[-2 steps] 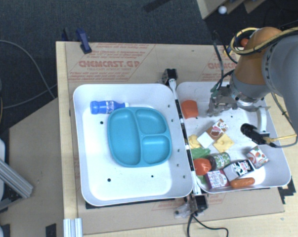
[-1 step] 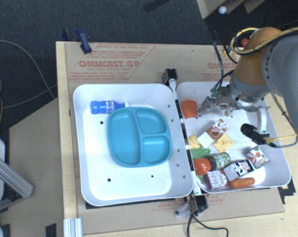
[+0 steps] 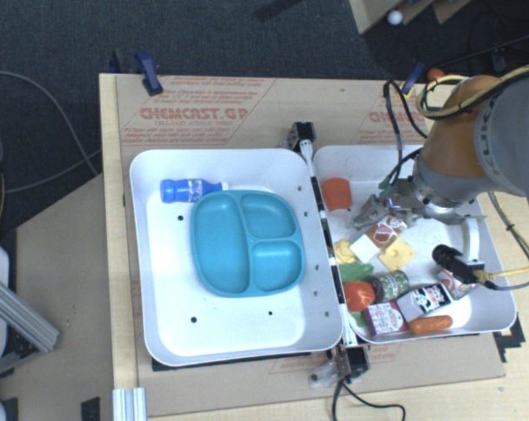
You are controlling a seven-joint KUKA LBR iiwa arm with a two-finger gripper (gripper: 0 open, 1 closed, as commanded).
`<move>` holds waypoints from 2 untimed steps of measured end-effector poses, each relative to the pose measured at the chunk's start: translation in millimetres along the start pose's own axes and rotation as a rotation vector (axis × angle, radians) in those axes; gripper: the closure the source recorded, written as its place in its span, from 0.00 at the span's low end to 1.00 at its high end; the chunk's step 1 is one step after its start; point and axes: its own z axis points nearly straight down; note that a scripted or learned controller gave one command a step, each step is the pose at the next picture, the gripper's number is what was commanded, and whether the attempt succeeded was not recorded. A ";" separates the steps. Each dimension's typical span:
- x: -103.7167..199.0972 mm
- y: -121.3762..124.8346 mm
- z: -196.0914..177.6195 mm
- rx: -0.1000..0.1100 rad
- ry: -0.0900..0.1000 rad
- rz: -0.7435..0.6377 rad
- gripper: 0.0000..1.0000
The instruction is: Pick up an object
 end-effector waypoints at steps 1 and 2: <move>0.3 0.7 -10.2 -0.003 -0.001 0.000 1.00; 0.3 0.6 -10.0 -0.002 0.000 0.000 0.00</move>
